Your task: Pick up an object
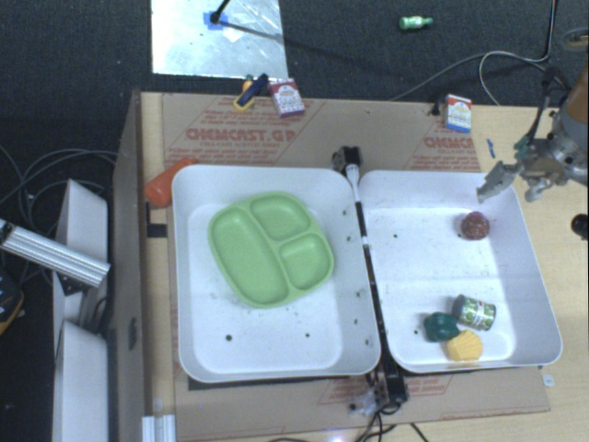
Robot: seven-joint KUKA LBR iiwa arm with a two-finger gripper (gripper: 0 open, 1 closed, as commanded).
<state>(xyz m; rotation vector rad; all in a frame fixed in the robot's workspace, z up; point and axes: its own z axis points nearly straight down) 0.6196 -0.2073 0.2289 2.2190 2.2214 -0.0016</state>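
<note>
Landmark: right bin (529, 274).

Near corner of right bin: yellow corn-like toy (464, 345), teal lump (440, 325) touching it, small can (475, 313) lying on side just behind, long axis slanting across bin.

Mid-far part of bin: dark red ball (475, 226), alone, well apart from near cluster.

Far-right edge of bin: gripper (515, 180) hovers over rim, fingers spread, nothing between them.

Key relation: ball lies just near-left of gripper, likely closest target; round, so no axis to match.

Left of right bin: green plate (270, 248) in neighbouring bin.

Dark carpet floor (74, 63), shiny metal sheet (219, 26), green bottle (415, 23)
</note>
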